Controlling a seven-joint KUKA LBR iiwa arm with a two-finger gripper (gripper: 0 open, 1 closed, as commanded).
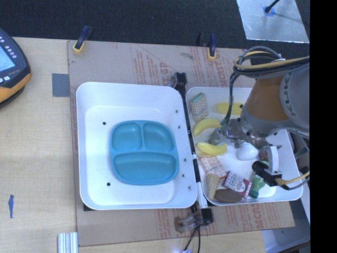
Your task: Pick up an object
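In right bin (295,194), tool (220,136), labels unreadable

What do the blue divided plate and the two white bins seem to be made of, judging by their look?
The blue divided plate looks like moulded plastic: one even colour, rounded compartment ridges, a soft matte sheen. The left bin and the right bin also look like plastic, thin and smooth, with rounded corners and a light gloss, though painted metal cannot be ruled out.
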